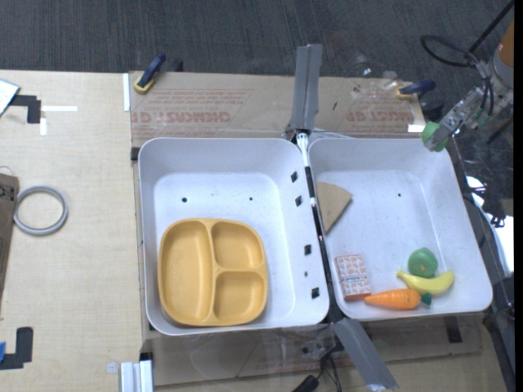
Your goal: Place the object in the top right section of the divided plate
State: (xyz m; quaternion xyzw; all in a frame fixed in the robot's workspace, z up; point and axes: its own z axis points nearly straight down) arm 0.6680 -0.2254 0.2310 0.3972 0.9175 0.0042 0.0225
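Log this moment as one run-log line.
gripper: above right bin's far right corner, fingers unclear | plate: left bin | right bin: carrot, banana, green fruit, box, wedge

divided plate (213,271) in left bin (163,158) | carrot (392,299), banana (427,282) in right bin (458,178)

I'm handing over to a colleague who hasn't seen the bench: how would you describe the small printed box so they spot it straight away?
Start at the right white bin and look along its near edge, close to the divider between the two bins. The small printed box lies flat there, just left of the toy carrot. It is the only flat rectangular item with a red-and-white pattern; its neighbours are rounded toy produce.
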